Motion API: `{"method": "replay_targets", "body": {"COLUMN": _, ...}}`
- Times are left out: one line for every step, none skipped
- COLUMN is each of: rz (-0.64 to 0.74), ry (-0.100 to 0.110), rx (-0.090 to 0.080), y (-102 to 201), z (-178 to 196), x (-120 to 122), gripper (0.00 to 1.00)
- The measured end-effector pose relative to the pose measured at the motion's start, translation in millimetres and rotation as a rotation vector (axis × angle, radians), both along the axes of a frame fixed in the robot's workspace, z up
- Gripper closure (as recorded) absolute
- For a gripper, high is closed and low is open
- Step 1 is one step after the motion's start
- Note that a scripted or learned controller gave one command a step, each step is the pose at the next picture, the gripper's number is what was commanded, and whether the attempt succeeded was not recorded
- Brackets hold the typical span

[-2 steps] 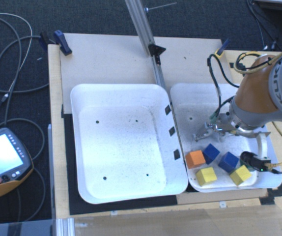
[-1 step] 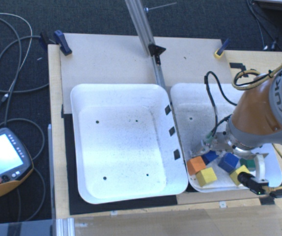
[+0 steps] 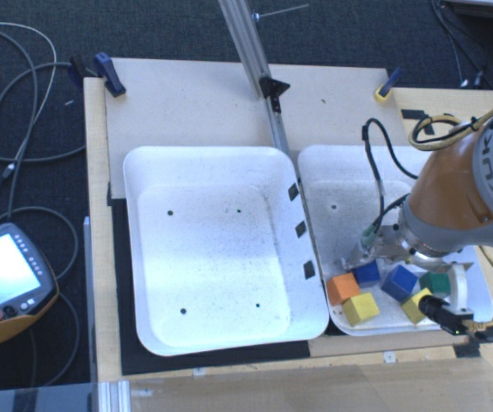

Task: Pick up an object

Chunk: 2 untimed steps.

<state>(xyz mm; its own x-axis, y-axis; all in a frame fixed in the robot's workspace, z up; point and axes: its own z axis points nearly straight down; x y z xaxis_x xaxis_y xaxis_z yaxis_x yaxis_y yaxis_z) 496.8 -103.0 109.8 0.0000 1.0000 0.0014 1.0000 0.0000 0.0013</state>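
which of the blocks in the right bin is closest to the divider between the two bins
The orange block, at the left end of the cluster. The yellow block sits just right of it and nearer the front rim; the blue blocks lie further right, toward the arm.

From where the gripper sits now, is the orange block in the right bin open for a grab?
Probably yes. The orange block lies uncovered at the bin's near-left, its top free, with the gripper just above. A yellow block and a blue block crowd its sides, though.

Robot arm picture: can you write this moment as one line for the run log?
arm: low over right bin | pincer: above blue block | nearby: orange block, yellow block | held: nothing seen
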Motion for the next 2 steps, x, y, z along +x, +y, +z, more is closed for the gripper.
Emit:
{"method": "replay_targets", "body": {"rz": 0.009, "ry": -0.008, "rx": 0.001, "y": 71.2, "z": 93.8, "x": 38.9, "gripper": 1.00}}
{"method": "replay_targets", "body": {"rz": 0.007, "ry": 0.008, "rx": 0.003, "y": 129.1, "z": 89.2, "x": -11.8, "gripper": 1.00}}
